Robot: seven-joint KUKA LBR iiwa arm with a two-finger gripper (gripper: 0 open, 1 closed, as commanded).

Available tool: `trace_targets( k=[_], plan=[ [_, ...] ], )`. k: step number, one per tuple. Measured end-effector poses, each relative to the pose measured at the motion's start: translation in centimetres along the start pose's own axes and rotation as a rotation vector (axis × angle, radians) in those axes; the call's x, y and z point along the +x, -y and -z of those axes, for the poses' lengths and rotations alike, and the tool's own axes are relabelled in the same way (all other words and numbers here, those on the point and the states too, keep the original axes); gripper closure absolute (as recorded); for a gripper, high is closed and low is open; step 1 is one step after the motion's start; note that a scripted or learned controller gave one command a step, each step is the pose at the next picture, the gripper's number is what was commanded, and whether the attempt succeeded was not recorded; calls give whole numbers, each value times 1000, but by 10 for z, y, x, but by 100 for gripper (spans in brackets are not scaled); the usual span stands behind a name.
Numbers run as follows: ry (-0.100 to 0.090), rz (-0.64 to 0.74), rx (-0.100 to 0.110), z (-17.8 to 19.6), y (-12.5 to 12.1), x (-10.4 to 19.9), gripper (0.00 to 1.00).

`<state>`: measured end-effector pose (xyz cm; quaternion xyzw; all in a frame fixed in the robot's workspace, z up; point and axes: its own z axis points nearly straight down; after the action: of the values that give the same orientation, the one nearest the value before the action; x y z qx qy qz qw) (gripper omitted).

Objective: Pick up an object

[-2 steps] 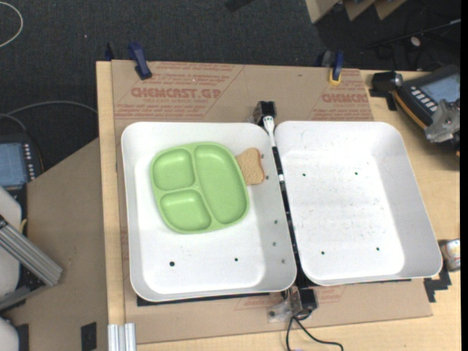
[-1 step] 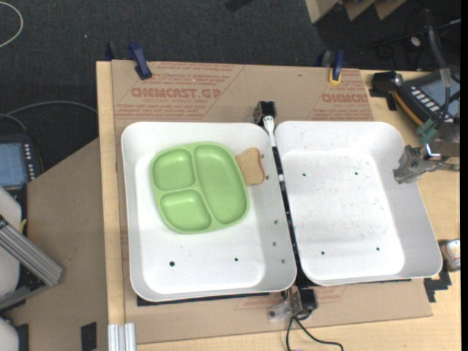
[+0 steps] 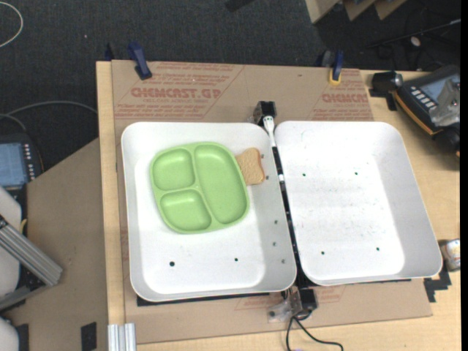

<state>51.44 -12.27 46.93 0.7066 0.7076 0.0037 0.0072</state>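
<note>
two shallow white plastic bins sit side by side on a brown cardboard-covered bench [image 3: 190, 86]. the left bin [image 3: 146, 269] holds a light green plastic plate with three compartments [image 3: 199, 187], lying flat in the bin's upper middle. a small tan flat piece shaped like a slice of toast [image 3: 251, 166] lies against the plate's right rim, near the bin's right wall. the right bin [image 3: 351, 203] shows a bare white floor with faint specks. a blue clamp [image 3: 139, 60] and a yellow-and-blue clamp [image 3: 336, 67] grip the bench's far edge.

Robotics lab, clamped bench [image 3: 219, 86], white bins [image 3: 139, 218], cables [image 3: 300, 335]
</note>
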Motion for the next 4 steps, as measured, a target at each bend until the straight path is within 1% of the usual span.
trace_targets(
  k=[1,2,3,4],
  plan=[
    [-8,-2,27,-112,29,19,100],
    [-1,-5,7,-56,8,-24,100],
    [-8,0,25,-133,39,9,100],
    [-1,-3,5,-56,27,-17,100]
  ],
)
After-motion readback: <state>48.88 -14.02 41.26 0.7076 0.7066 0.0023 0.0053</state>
